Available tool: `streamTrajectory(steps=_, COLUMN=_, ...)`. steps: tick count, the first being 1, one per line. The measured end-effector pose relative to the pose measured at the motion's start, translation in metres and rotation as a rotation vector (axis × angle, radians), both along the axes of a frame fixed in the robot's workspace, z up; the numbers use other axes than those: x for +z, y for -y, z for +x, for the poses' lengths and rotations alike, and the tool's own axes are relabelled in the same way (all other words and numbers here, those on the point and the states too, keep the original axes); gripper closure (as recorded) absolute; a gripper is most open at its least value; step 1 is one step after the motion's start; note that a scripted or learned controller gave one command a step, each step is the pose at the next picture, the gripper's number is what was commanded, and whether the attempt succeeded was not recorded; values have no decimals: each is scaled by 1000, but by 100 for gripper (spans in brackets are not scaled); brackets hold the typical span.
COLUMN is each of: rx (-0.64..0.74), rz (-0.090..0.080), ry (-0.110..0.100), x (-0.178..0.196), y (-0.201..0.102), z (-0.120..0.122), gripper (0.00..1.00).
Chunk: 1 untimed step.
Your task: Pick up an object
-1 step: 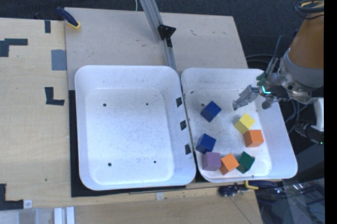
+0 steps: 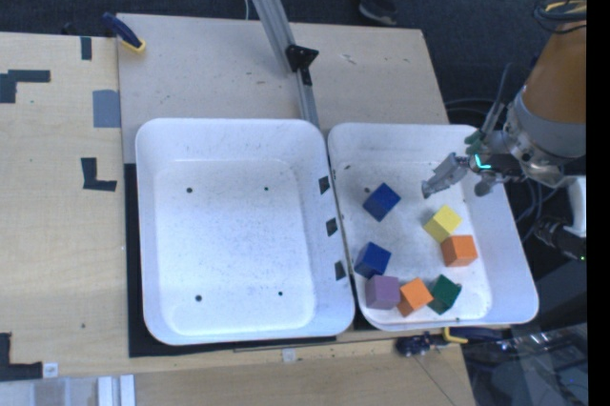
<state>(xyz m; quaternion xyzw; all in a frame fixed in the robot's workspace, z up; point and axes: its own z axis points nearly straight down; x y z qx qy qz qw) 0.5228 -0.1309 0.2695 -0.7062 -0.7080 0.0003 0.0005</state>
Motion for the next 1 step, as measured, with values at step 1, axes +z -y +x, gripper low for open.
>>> streamTrajectory(steps=1, rx=-1, rz=1, ry=-6, x=-57, y=-9, z=-7, gripper=0)
